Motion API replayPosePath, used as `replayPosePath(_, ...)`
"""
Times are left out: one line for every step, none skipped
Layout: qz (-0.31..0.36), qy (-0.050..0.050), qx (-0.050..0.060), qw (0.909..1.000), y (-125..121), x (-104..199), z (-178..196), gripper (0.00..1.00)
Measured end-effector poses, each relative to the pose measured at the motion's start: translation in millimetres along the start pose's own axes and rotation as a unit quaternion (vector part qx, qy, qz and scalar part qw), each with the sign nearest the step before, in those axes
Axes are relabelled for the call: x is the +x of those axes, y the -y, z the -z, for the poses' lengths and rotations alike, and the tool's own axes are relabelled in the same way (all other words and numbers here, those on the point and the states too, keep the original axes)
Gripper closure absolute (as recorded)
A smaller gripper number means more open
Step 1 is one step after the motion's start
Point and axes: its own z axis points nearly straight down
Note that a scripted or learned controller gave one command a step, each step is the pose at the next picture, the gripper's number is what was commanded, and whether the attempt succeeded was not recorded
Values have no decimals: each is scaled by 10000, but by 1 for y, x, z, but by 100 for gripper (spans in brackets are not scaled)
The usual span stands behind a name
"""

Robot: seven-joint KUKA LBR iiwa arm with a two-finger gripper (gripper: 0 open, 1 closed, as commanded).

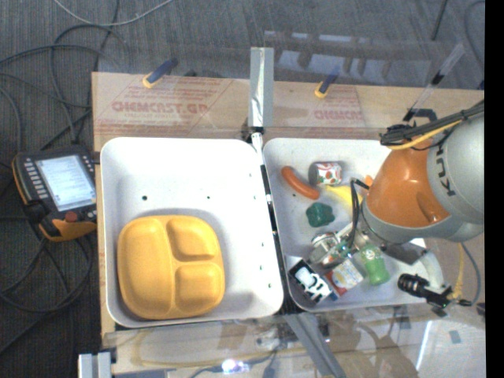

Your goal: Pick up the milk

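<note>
In the camera view, you see the arm (441, 187) reaching in from the right over the right bin (276, 211). Its claw (340, 246) sits low among the clutter, and you cannot tell whether it is clenched or released. The milk (311, 282), a black-and-white carton, lies at the bin's front left corner, just beside a small red-and-white packet (345, 276) and near a green bottle (372, 264). A sausage (300, 182) lies toward the back. The left bin (157, 160) carries a yellow divided tray (171, 266).
</note>
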Motion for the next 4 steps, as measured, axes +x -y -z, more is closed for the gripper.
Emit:
replayPosePath(622,-20,20,9981,-9,-3,-1,0)
replayPosePath(1295,-67,44,9915,-19,-9,-2,0)
replayPosePath(2206,-170,86,9752,16,-60,103,0)
replayPosePath(3133,-180,74,9495,6,1,12,0)
